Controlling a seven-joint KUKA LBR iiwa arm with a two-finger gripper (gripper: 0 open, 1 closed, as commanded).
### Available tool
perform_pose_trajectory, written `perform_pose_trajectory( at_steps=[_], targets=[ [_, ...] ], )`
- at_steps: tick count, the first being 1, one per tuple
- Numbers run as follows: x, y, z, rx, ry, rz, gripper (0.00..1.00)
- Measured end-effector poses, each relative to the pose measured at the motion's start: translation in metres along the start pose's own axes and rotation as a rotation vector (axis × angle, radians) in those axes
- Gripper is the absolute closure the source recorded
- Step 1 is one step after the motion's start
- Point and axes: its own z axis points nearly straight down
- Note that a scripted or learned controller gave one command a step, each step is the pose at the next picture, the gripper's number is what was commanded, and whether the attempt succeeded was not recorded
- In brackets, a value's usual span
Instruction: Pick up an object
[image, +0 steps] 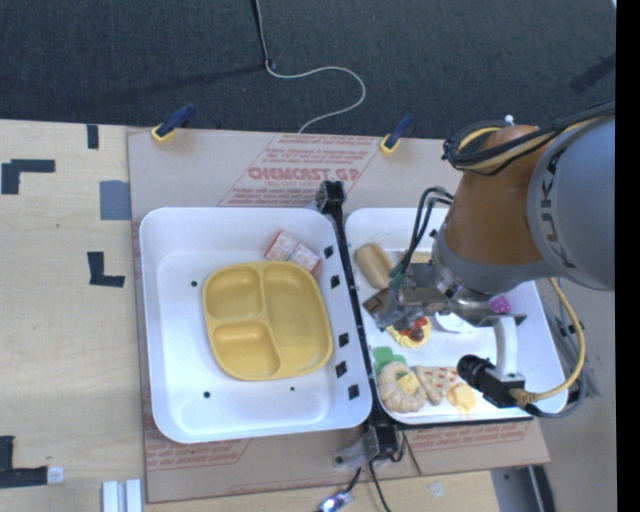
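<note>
Gripper (397, 310) low over cluttered right bin (545, 330), perhaps touching

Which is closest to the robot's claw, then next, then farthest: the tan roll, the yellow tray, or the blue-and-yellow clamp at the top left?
From the gripper:
1. Tan roll, right bin, just above the gripper.
2. Yellow tray, left bin.
3. Blue-and-yellow clamp, board's upper left corner.

A cardboard sheet (300, 170) with red print lies under two white bins (165, 330), held by two blue-and-yellow clamps (174, 122), and a white cable (320, 85) loops over dark carpet (120, 50) beyond.
</note>
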Motion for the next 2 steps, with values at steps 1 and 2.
perform_pose_trajectory(
  at_steps=[1, 2],
  targets=[
    [0.0054, 0.008, 0.0159, 0.0, -0.002, 0.002, 1.0],
    [0.0092, 0.0028, 0.016, 0.0, -0.001, 0.002, 1.0]
  ],
)
